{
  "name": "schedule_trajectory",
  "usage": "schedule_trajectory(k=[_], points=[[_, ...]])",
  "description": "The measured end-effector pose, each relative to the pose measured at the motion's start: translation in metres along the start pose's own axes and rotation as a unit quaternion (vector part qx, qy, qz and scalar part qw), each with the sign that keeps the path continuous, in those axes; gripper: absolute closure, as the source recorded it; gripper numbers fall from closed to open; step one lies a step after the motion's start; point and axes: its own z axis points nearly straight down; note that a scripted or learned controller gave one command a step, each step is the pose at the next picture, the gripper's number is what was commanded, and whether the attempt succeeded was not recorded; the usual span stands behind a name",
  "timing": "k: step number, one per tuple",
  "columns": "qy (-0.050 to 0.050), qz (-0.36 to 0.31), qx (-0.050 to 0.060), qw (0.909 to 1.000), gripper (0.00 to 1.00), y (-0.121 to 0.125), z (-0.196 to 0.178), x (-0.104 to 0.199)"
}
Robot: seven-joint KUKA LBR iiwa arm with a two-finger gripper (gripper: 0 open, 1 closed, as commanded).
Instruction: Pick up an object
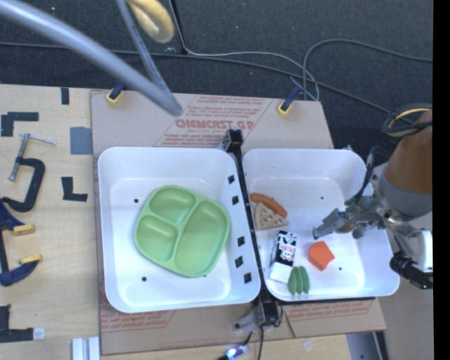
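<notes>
At right of frame, the hand (329, 226) hovers above an orange block (320, 255), fingers apart, gripping nothing; pickup not yet done.

arm (411, 176) cropped at right, top objects (151, 20) blurred

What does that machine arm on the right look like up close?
The arm is a rounded grey body with an orange band above the wrist. Dark cables loop beside it. Its gripper is a dark grey metal piece with slim fingers, with a touch of green by its base.

Robotics lab bench: clamps (24, 179), taped cardboard (211, 119), loose cables (330, 53).
</notes>
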Motion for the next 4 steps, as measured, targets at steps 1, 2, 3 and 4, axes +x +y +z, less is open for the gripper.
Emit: schedule_trajectory(k=[1,2,3,4], points=[[-0.001,-0.002,-0.006,1.0000,0.00,0.003,-0.007,0.000],[-0.001,-0.002,-0.005,1.0000,0.00,0.003,0.051,-0.009],[-0.002,-0.003,-0.007,1.0000,0.00,0.004,0.104,-0.009],[-0.003,-0.002,-0.009,1.0000,1.00,0.005,0.090,-0.009]])
